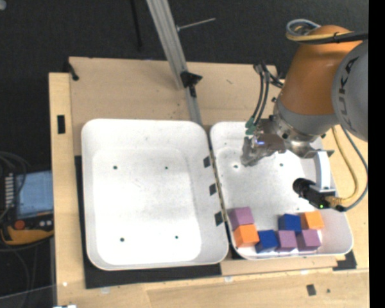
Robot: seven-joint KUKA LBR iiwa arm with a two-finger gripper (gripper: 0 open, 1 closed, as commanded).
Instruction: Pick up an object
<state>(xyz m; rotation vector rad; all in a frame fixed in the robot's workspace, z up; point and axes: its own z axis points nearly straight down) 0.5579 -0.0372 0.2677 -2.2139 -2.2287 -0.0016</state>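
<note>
The arm (pixel 321 82) runs off the right edge, so its base is cut away. Its bulk hides the far right part of the right bin (pixel 226 147). The gripper (pixel 250 154) is blurred, too small to read. At the left edge, a blue device (pixel 32 194) is cropped.

Two white bins (pixel 147 191) sit side by side on the bench. The bin at 3 o'clock holds seven blocks: three purple (pixel 241 215), two orange (pixel 246 235), two blue (pixel 267 240), clustered toward 6 o'clock.
</note>
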